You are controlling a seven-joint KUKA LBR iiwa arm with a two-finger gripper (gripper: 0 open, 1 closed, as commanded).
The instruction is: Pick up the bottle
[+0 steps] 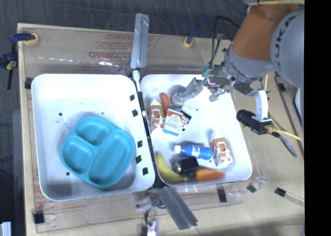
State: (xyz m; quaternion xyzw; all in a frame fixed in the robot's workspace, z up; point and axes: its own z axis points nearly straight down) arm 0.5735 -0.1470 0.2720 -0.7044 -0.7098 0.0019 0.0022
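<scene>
The bottle [194, 151] is small, blue with a white cap, and lies on its side in the lower part of the right bin [235, 126], cap pointing left. My gripper [179, 97] hangs over the upper middle of that bin, just above a white and red carton [175, 122]. It stands well above and a little left of the bottle, apart from it. Nothing shows in its grasp.
Around the bottle lie an orange-brown carton [221, 151], a black object [186, 164], a banana [165, 168] and a carrot [209, 175]. A sausage [164, 100] and another carton [155, 116] sit near the divider. The left bin [49, 95] holds a blue divided plate [98, 150].
</scene>
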